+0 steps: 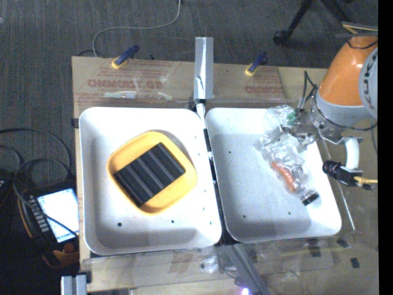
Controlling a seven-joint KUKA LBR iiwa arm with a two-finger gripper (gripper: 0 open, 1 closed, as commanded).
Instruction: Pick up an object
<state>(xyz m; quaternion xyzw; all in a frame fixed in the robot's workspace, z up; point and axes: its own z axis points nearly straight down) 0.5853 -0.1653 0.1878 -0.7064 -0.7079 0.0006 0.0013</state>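
Brown cardboard (123, 85) printed "CHEMGLIST G9", yellow tray (153, 171), crinkled plastic bag (284, 155)

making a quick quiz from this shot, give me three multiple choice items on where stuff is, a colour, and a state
1. Where does the yellow tray lie?
A. left bin
B. right bin
C. on the floor

2. What colour are the ribs in the tray's middle?
A. white
B. black
C. green

3. How does the clear bag lie?
A. crumpled in the right bin
B. folded flat in the left bin
C. hanging over the divider

Answers:
1 A, the tray sits inside the left bin.
2 B, a dark ribbed panel fills its centre.
3 A, the wrinkled bag rests at the right bin's far side, near the arm.
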